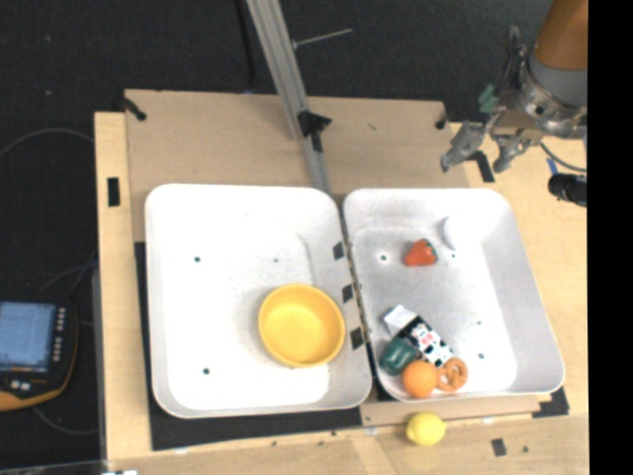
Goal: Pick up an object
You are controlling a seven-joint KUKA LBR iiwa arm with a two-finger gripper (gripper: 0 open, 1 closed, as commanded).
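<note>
Bins sit side by side on the counter [227,132]. The left bin [198,226] holds a yellow bowl [302,325] near its right wall, toward the near side. The right bin [495,295] holds a small red thing [420,253] toward the far side, lying by itself. In the near left corner of that bin some things are bunched up and touching: a white piece [399,317], a black and white box [430,341], a dark green thing [400,355], an orange ball [420,379] and an orange ring [453,374]. A yellow lemon [425,428] lies on the counter just outside the near edge of the right bin. The end effector [490,149] hangs above the counter past the far right corner of the right bin. Its fingers are spread apart and hold nothing. It is well apart from all the things in the bins.
</note>
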